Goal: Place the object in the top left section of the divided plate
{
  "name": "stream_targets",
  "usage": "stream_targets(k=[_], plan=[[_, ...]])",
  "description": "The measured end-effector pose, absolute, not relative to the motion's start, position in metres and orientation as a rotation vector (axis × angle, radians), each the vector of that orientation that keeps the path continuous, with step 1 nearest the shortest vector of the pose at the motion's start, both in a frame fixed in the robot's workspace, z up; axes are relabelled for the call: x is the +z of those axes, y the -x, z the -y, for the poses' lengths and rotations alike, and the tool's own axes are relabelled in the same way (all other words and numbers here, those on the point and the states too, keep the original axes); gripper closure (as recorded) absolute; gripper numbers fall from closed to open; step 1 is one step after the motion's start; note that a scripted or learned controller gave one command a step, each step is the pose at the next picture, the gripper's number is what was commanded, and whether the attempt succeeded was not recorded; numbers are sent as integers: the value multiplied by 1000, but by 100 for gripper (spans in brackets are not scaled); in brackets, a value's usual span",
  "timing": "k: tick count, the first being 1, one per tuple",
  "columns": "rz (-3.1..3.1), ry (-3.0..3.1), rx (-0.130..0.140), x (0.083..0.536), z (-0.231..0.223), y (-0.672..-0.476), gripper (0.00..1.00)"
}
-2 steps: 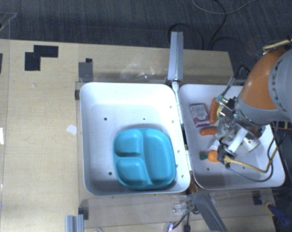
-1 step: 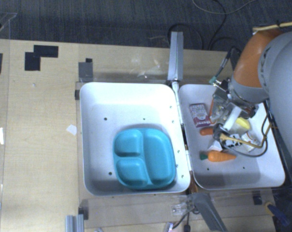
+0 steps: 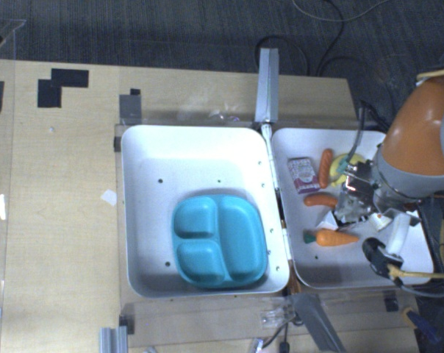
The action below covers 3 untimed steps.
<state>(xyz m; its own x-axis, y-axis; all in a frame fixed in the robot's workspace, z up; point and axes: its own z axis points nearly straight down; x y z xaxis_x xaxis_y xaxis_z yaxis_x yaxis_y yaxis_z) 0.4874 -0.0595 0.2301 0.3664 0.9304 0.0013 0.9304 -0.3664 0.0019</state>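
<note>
Bench (image 3: 60,197), two white bins (image 3: 145,219), dark carpet (image 3: 170,13)

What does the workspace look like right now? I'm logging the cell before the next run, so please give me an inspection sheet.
Surface: pale wooden bench bearing two white bins, left bin and right bin.
Job's things: blue divided plate in the left bin, its sections bare.
Clutter: in the right bin, a carrot, a second orange piece, an upright orange piece, a small purple packet and something yellow, partly hidden.
Grippers: hand low over the right bin among the items; grip cannot be judged.
Cables: one loops on the dark floor; a yellow-tipped one by the arm.
Surroundings: black tape marks on the bench.
</note>
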Motion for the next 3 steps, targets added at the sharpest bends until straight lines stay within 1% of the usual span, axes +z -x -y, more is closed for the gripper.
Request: stream_targets(k=[1, 2, 3], plan=[[-1781, -2586, 2, 184, 73, -556, 100], [-1896, -2504, 2, 184, 25, -558, 100], [-1901, -2499, 7, 195, 24, -559, 100]])
